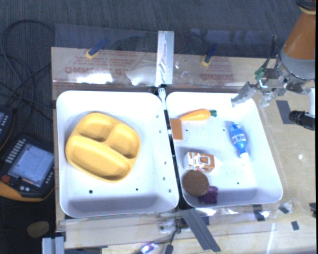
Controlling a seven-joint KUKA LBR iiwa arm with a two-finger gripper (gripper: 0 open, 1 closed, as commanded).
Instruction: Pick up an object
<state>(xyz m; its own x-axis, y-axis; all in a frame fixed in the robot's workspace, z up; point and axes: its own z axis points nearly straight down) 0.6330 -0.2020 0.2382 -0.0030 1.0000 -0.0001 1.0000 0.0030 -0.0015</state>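
The right bin (265, 181) holds an orange carrot (197, 115) near its far rim, a blue bottle (237, 138) lying right of centre, and a flat orange card (175, 128) against the left wall. Toward the near side lie a small orange-and-white box (201, 162), a brown round disc (195, 182) and a purple piece (209, 194). A large yellow moulded object (102, 144) lies in the left bin (69, 194). My gripper (253, 95) hovers above the right bin's far right corner, open, with nothing between its fingers.
The arm with its orange band (302, 33) comes in from the upper right. A clear plastic sheet (111, 67) with blue and yellow clips lies behind the bins. A teach pendant (21, 165) and cables sit on the floor at the left.
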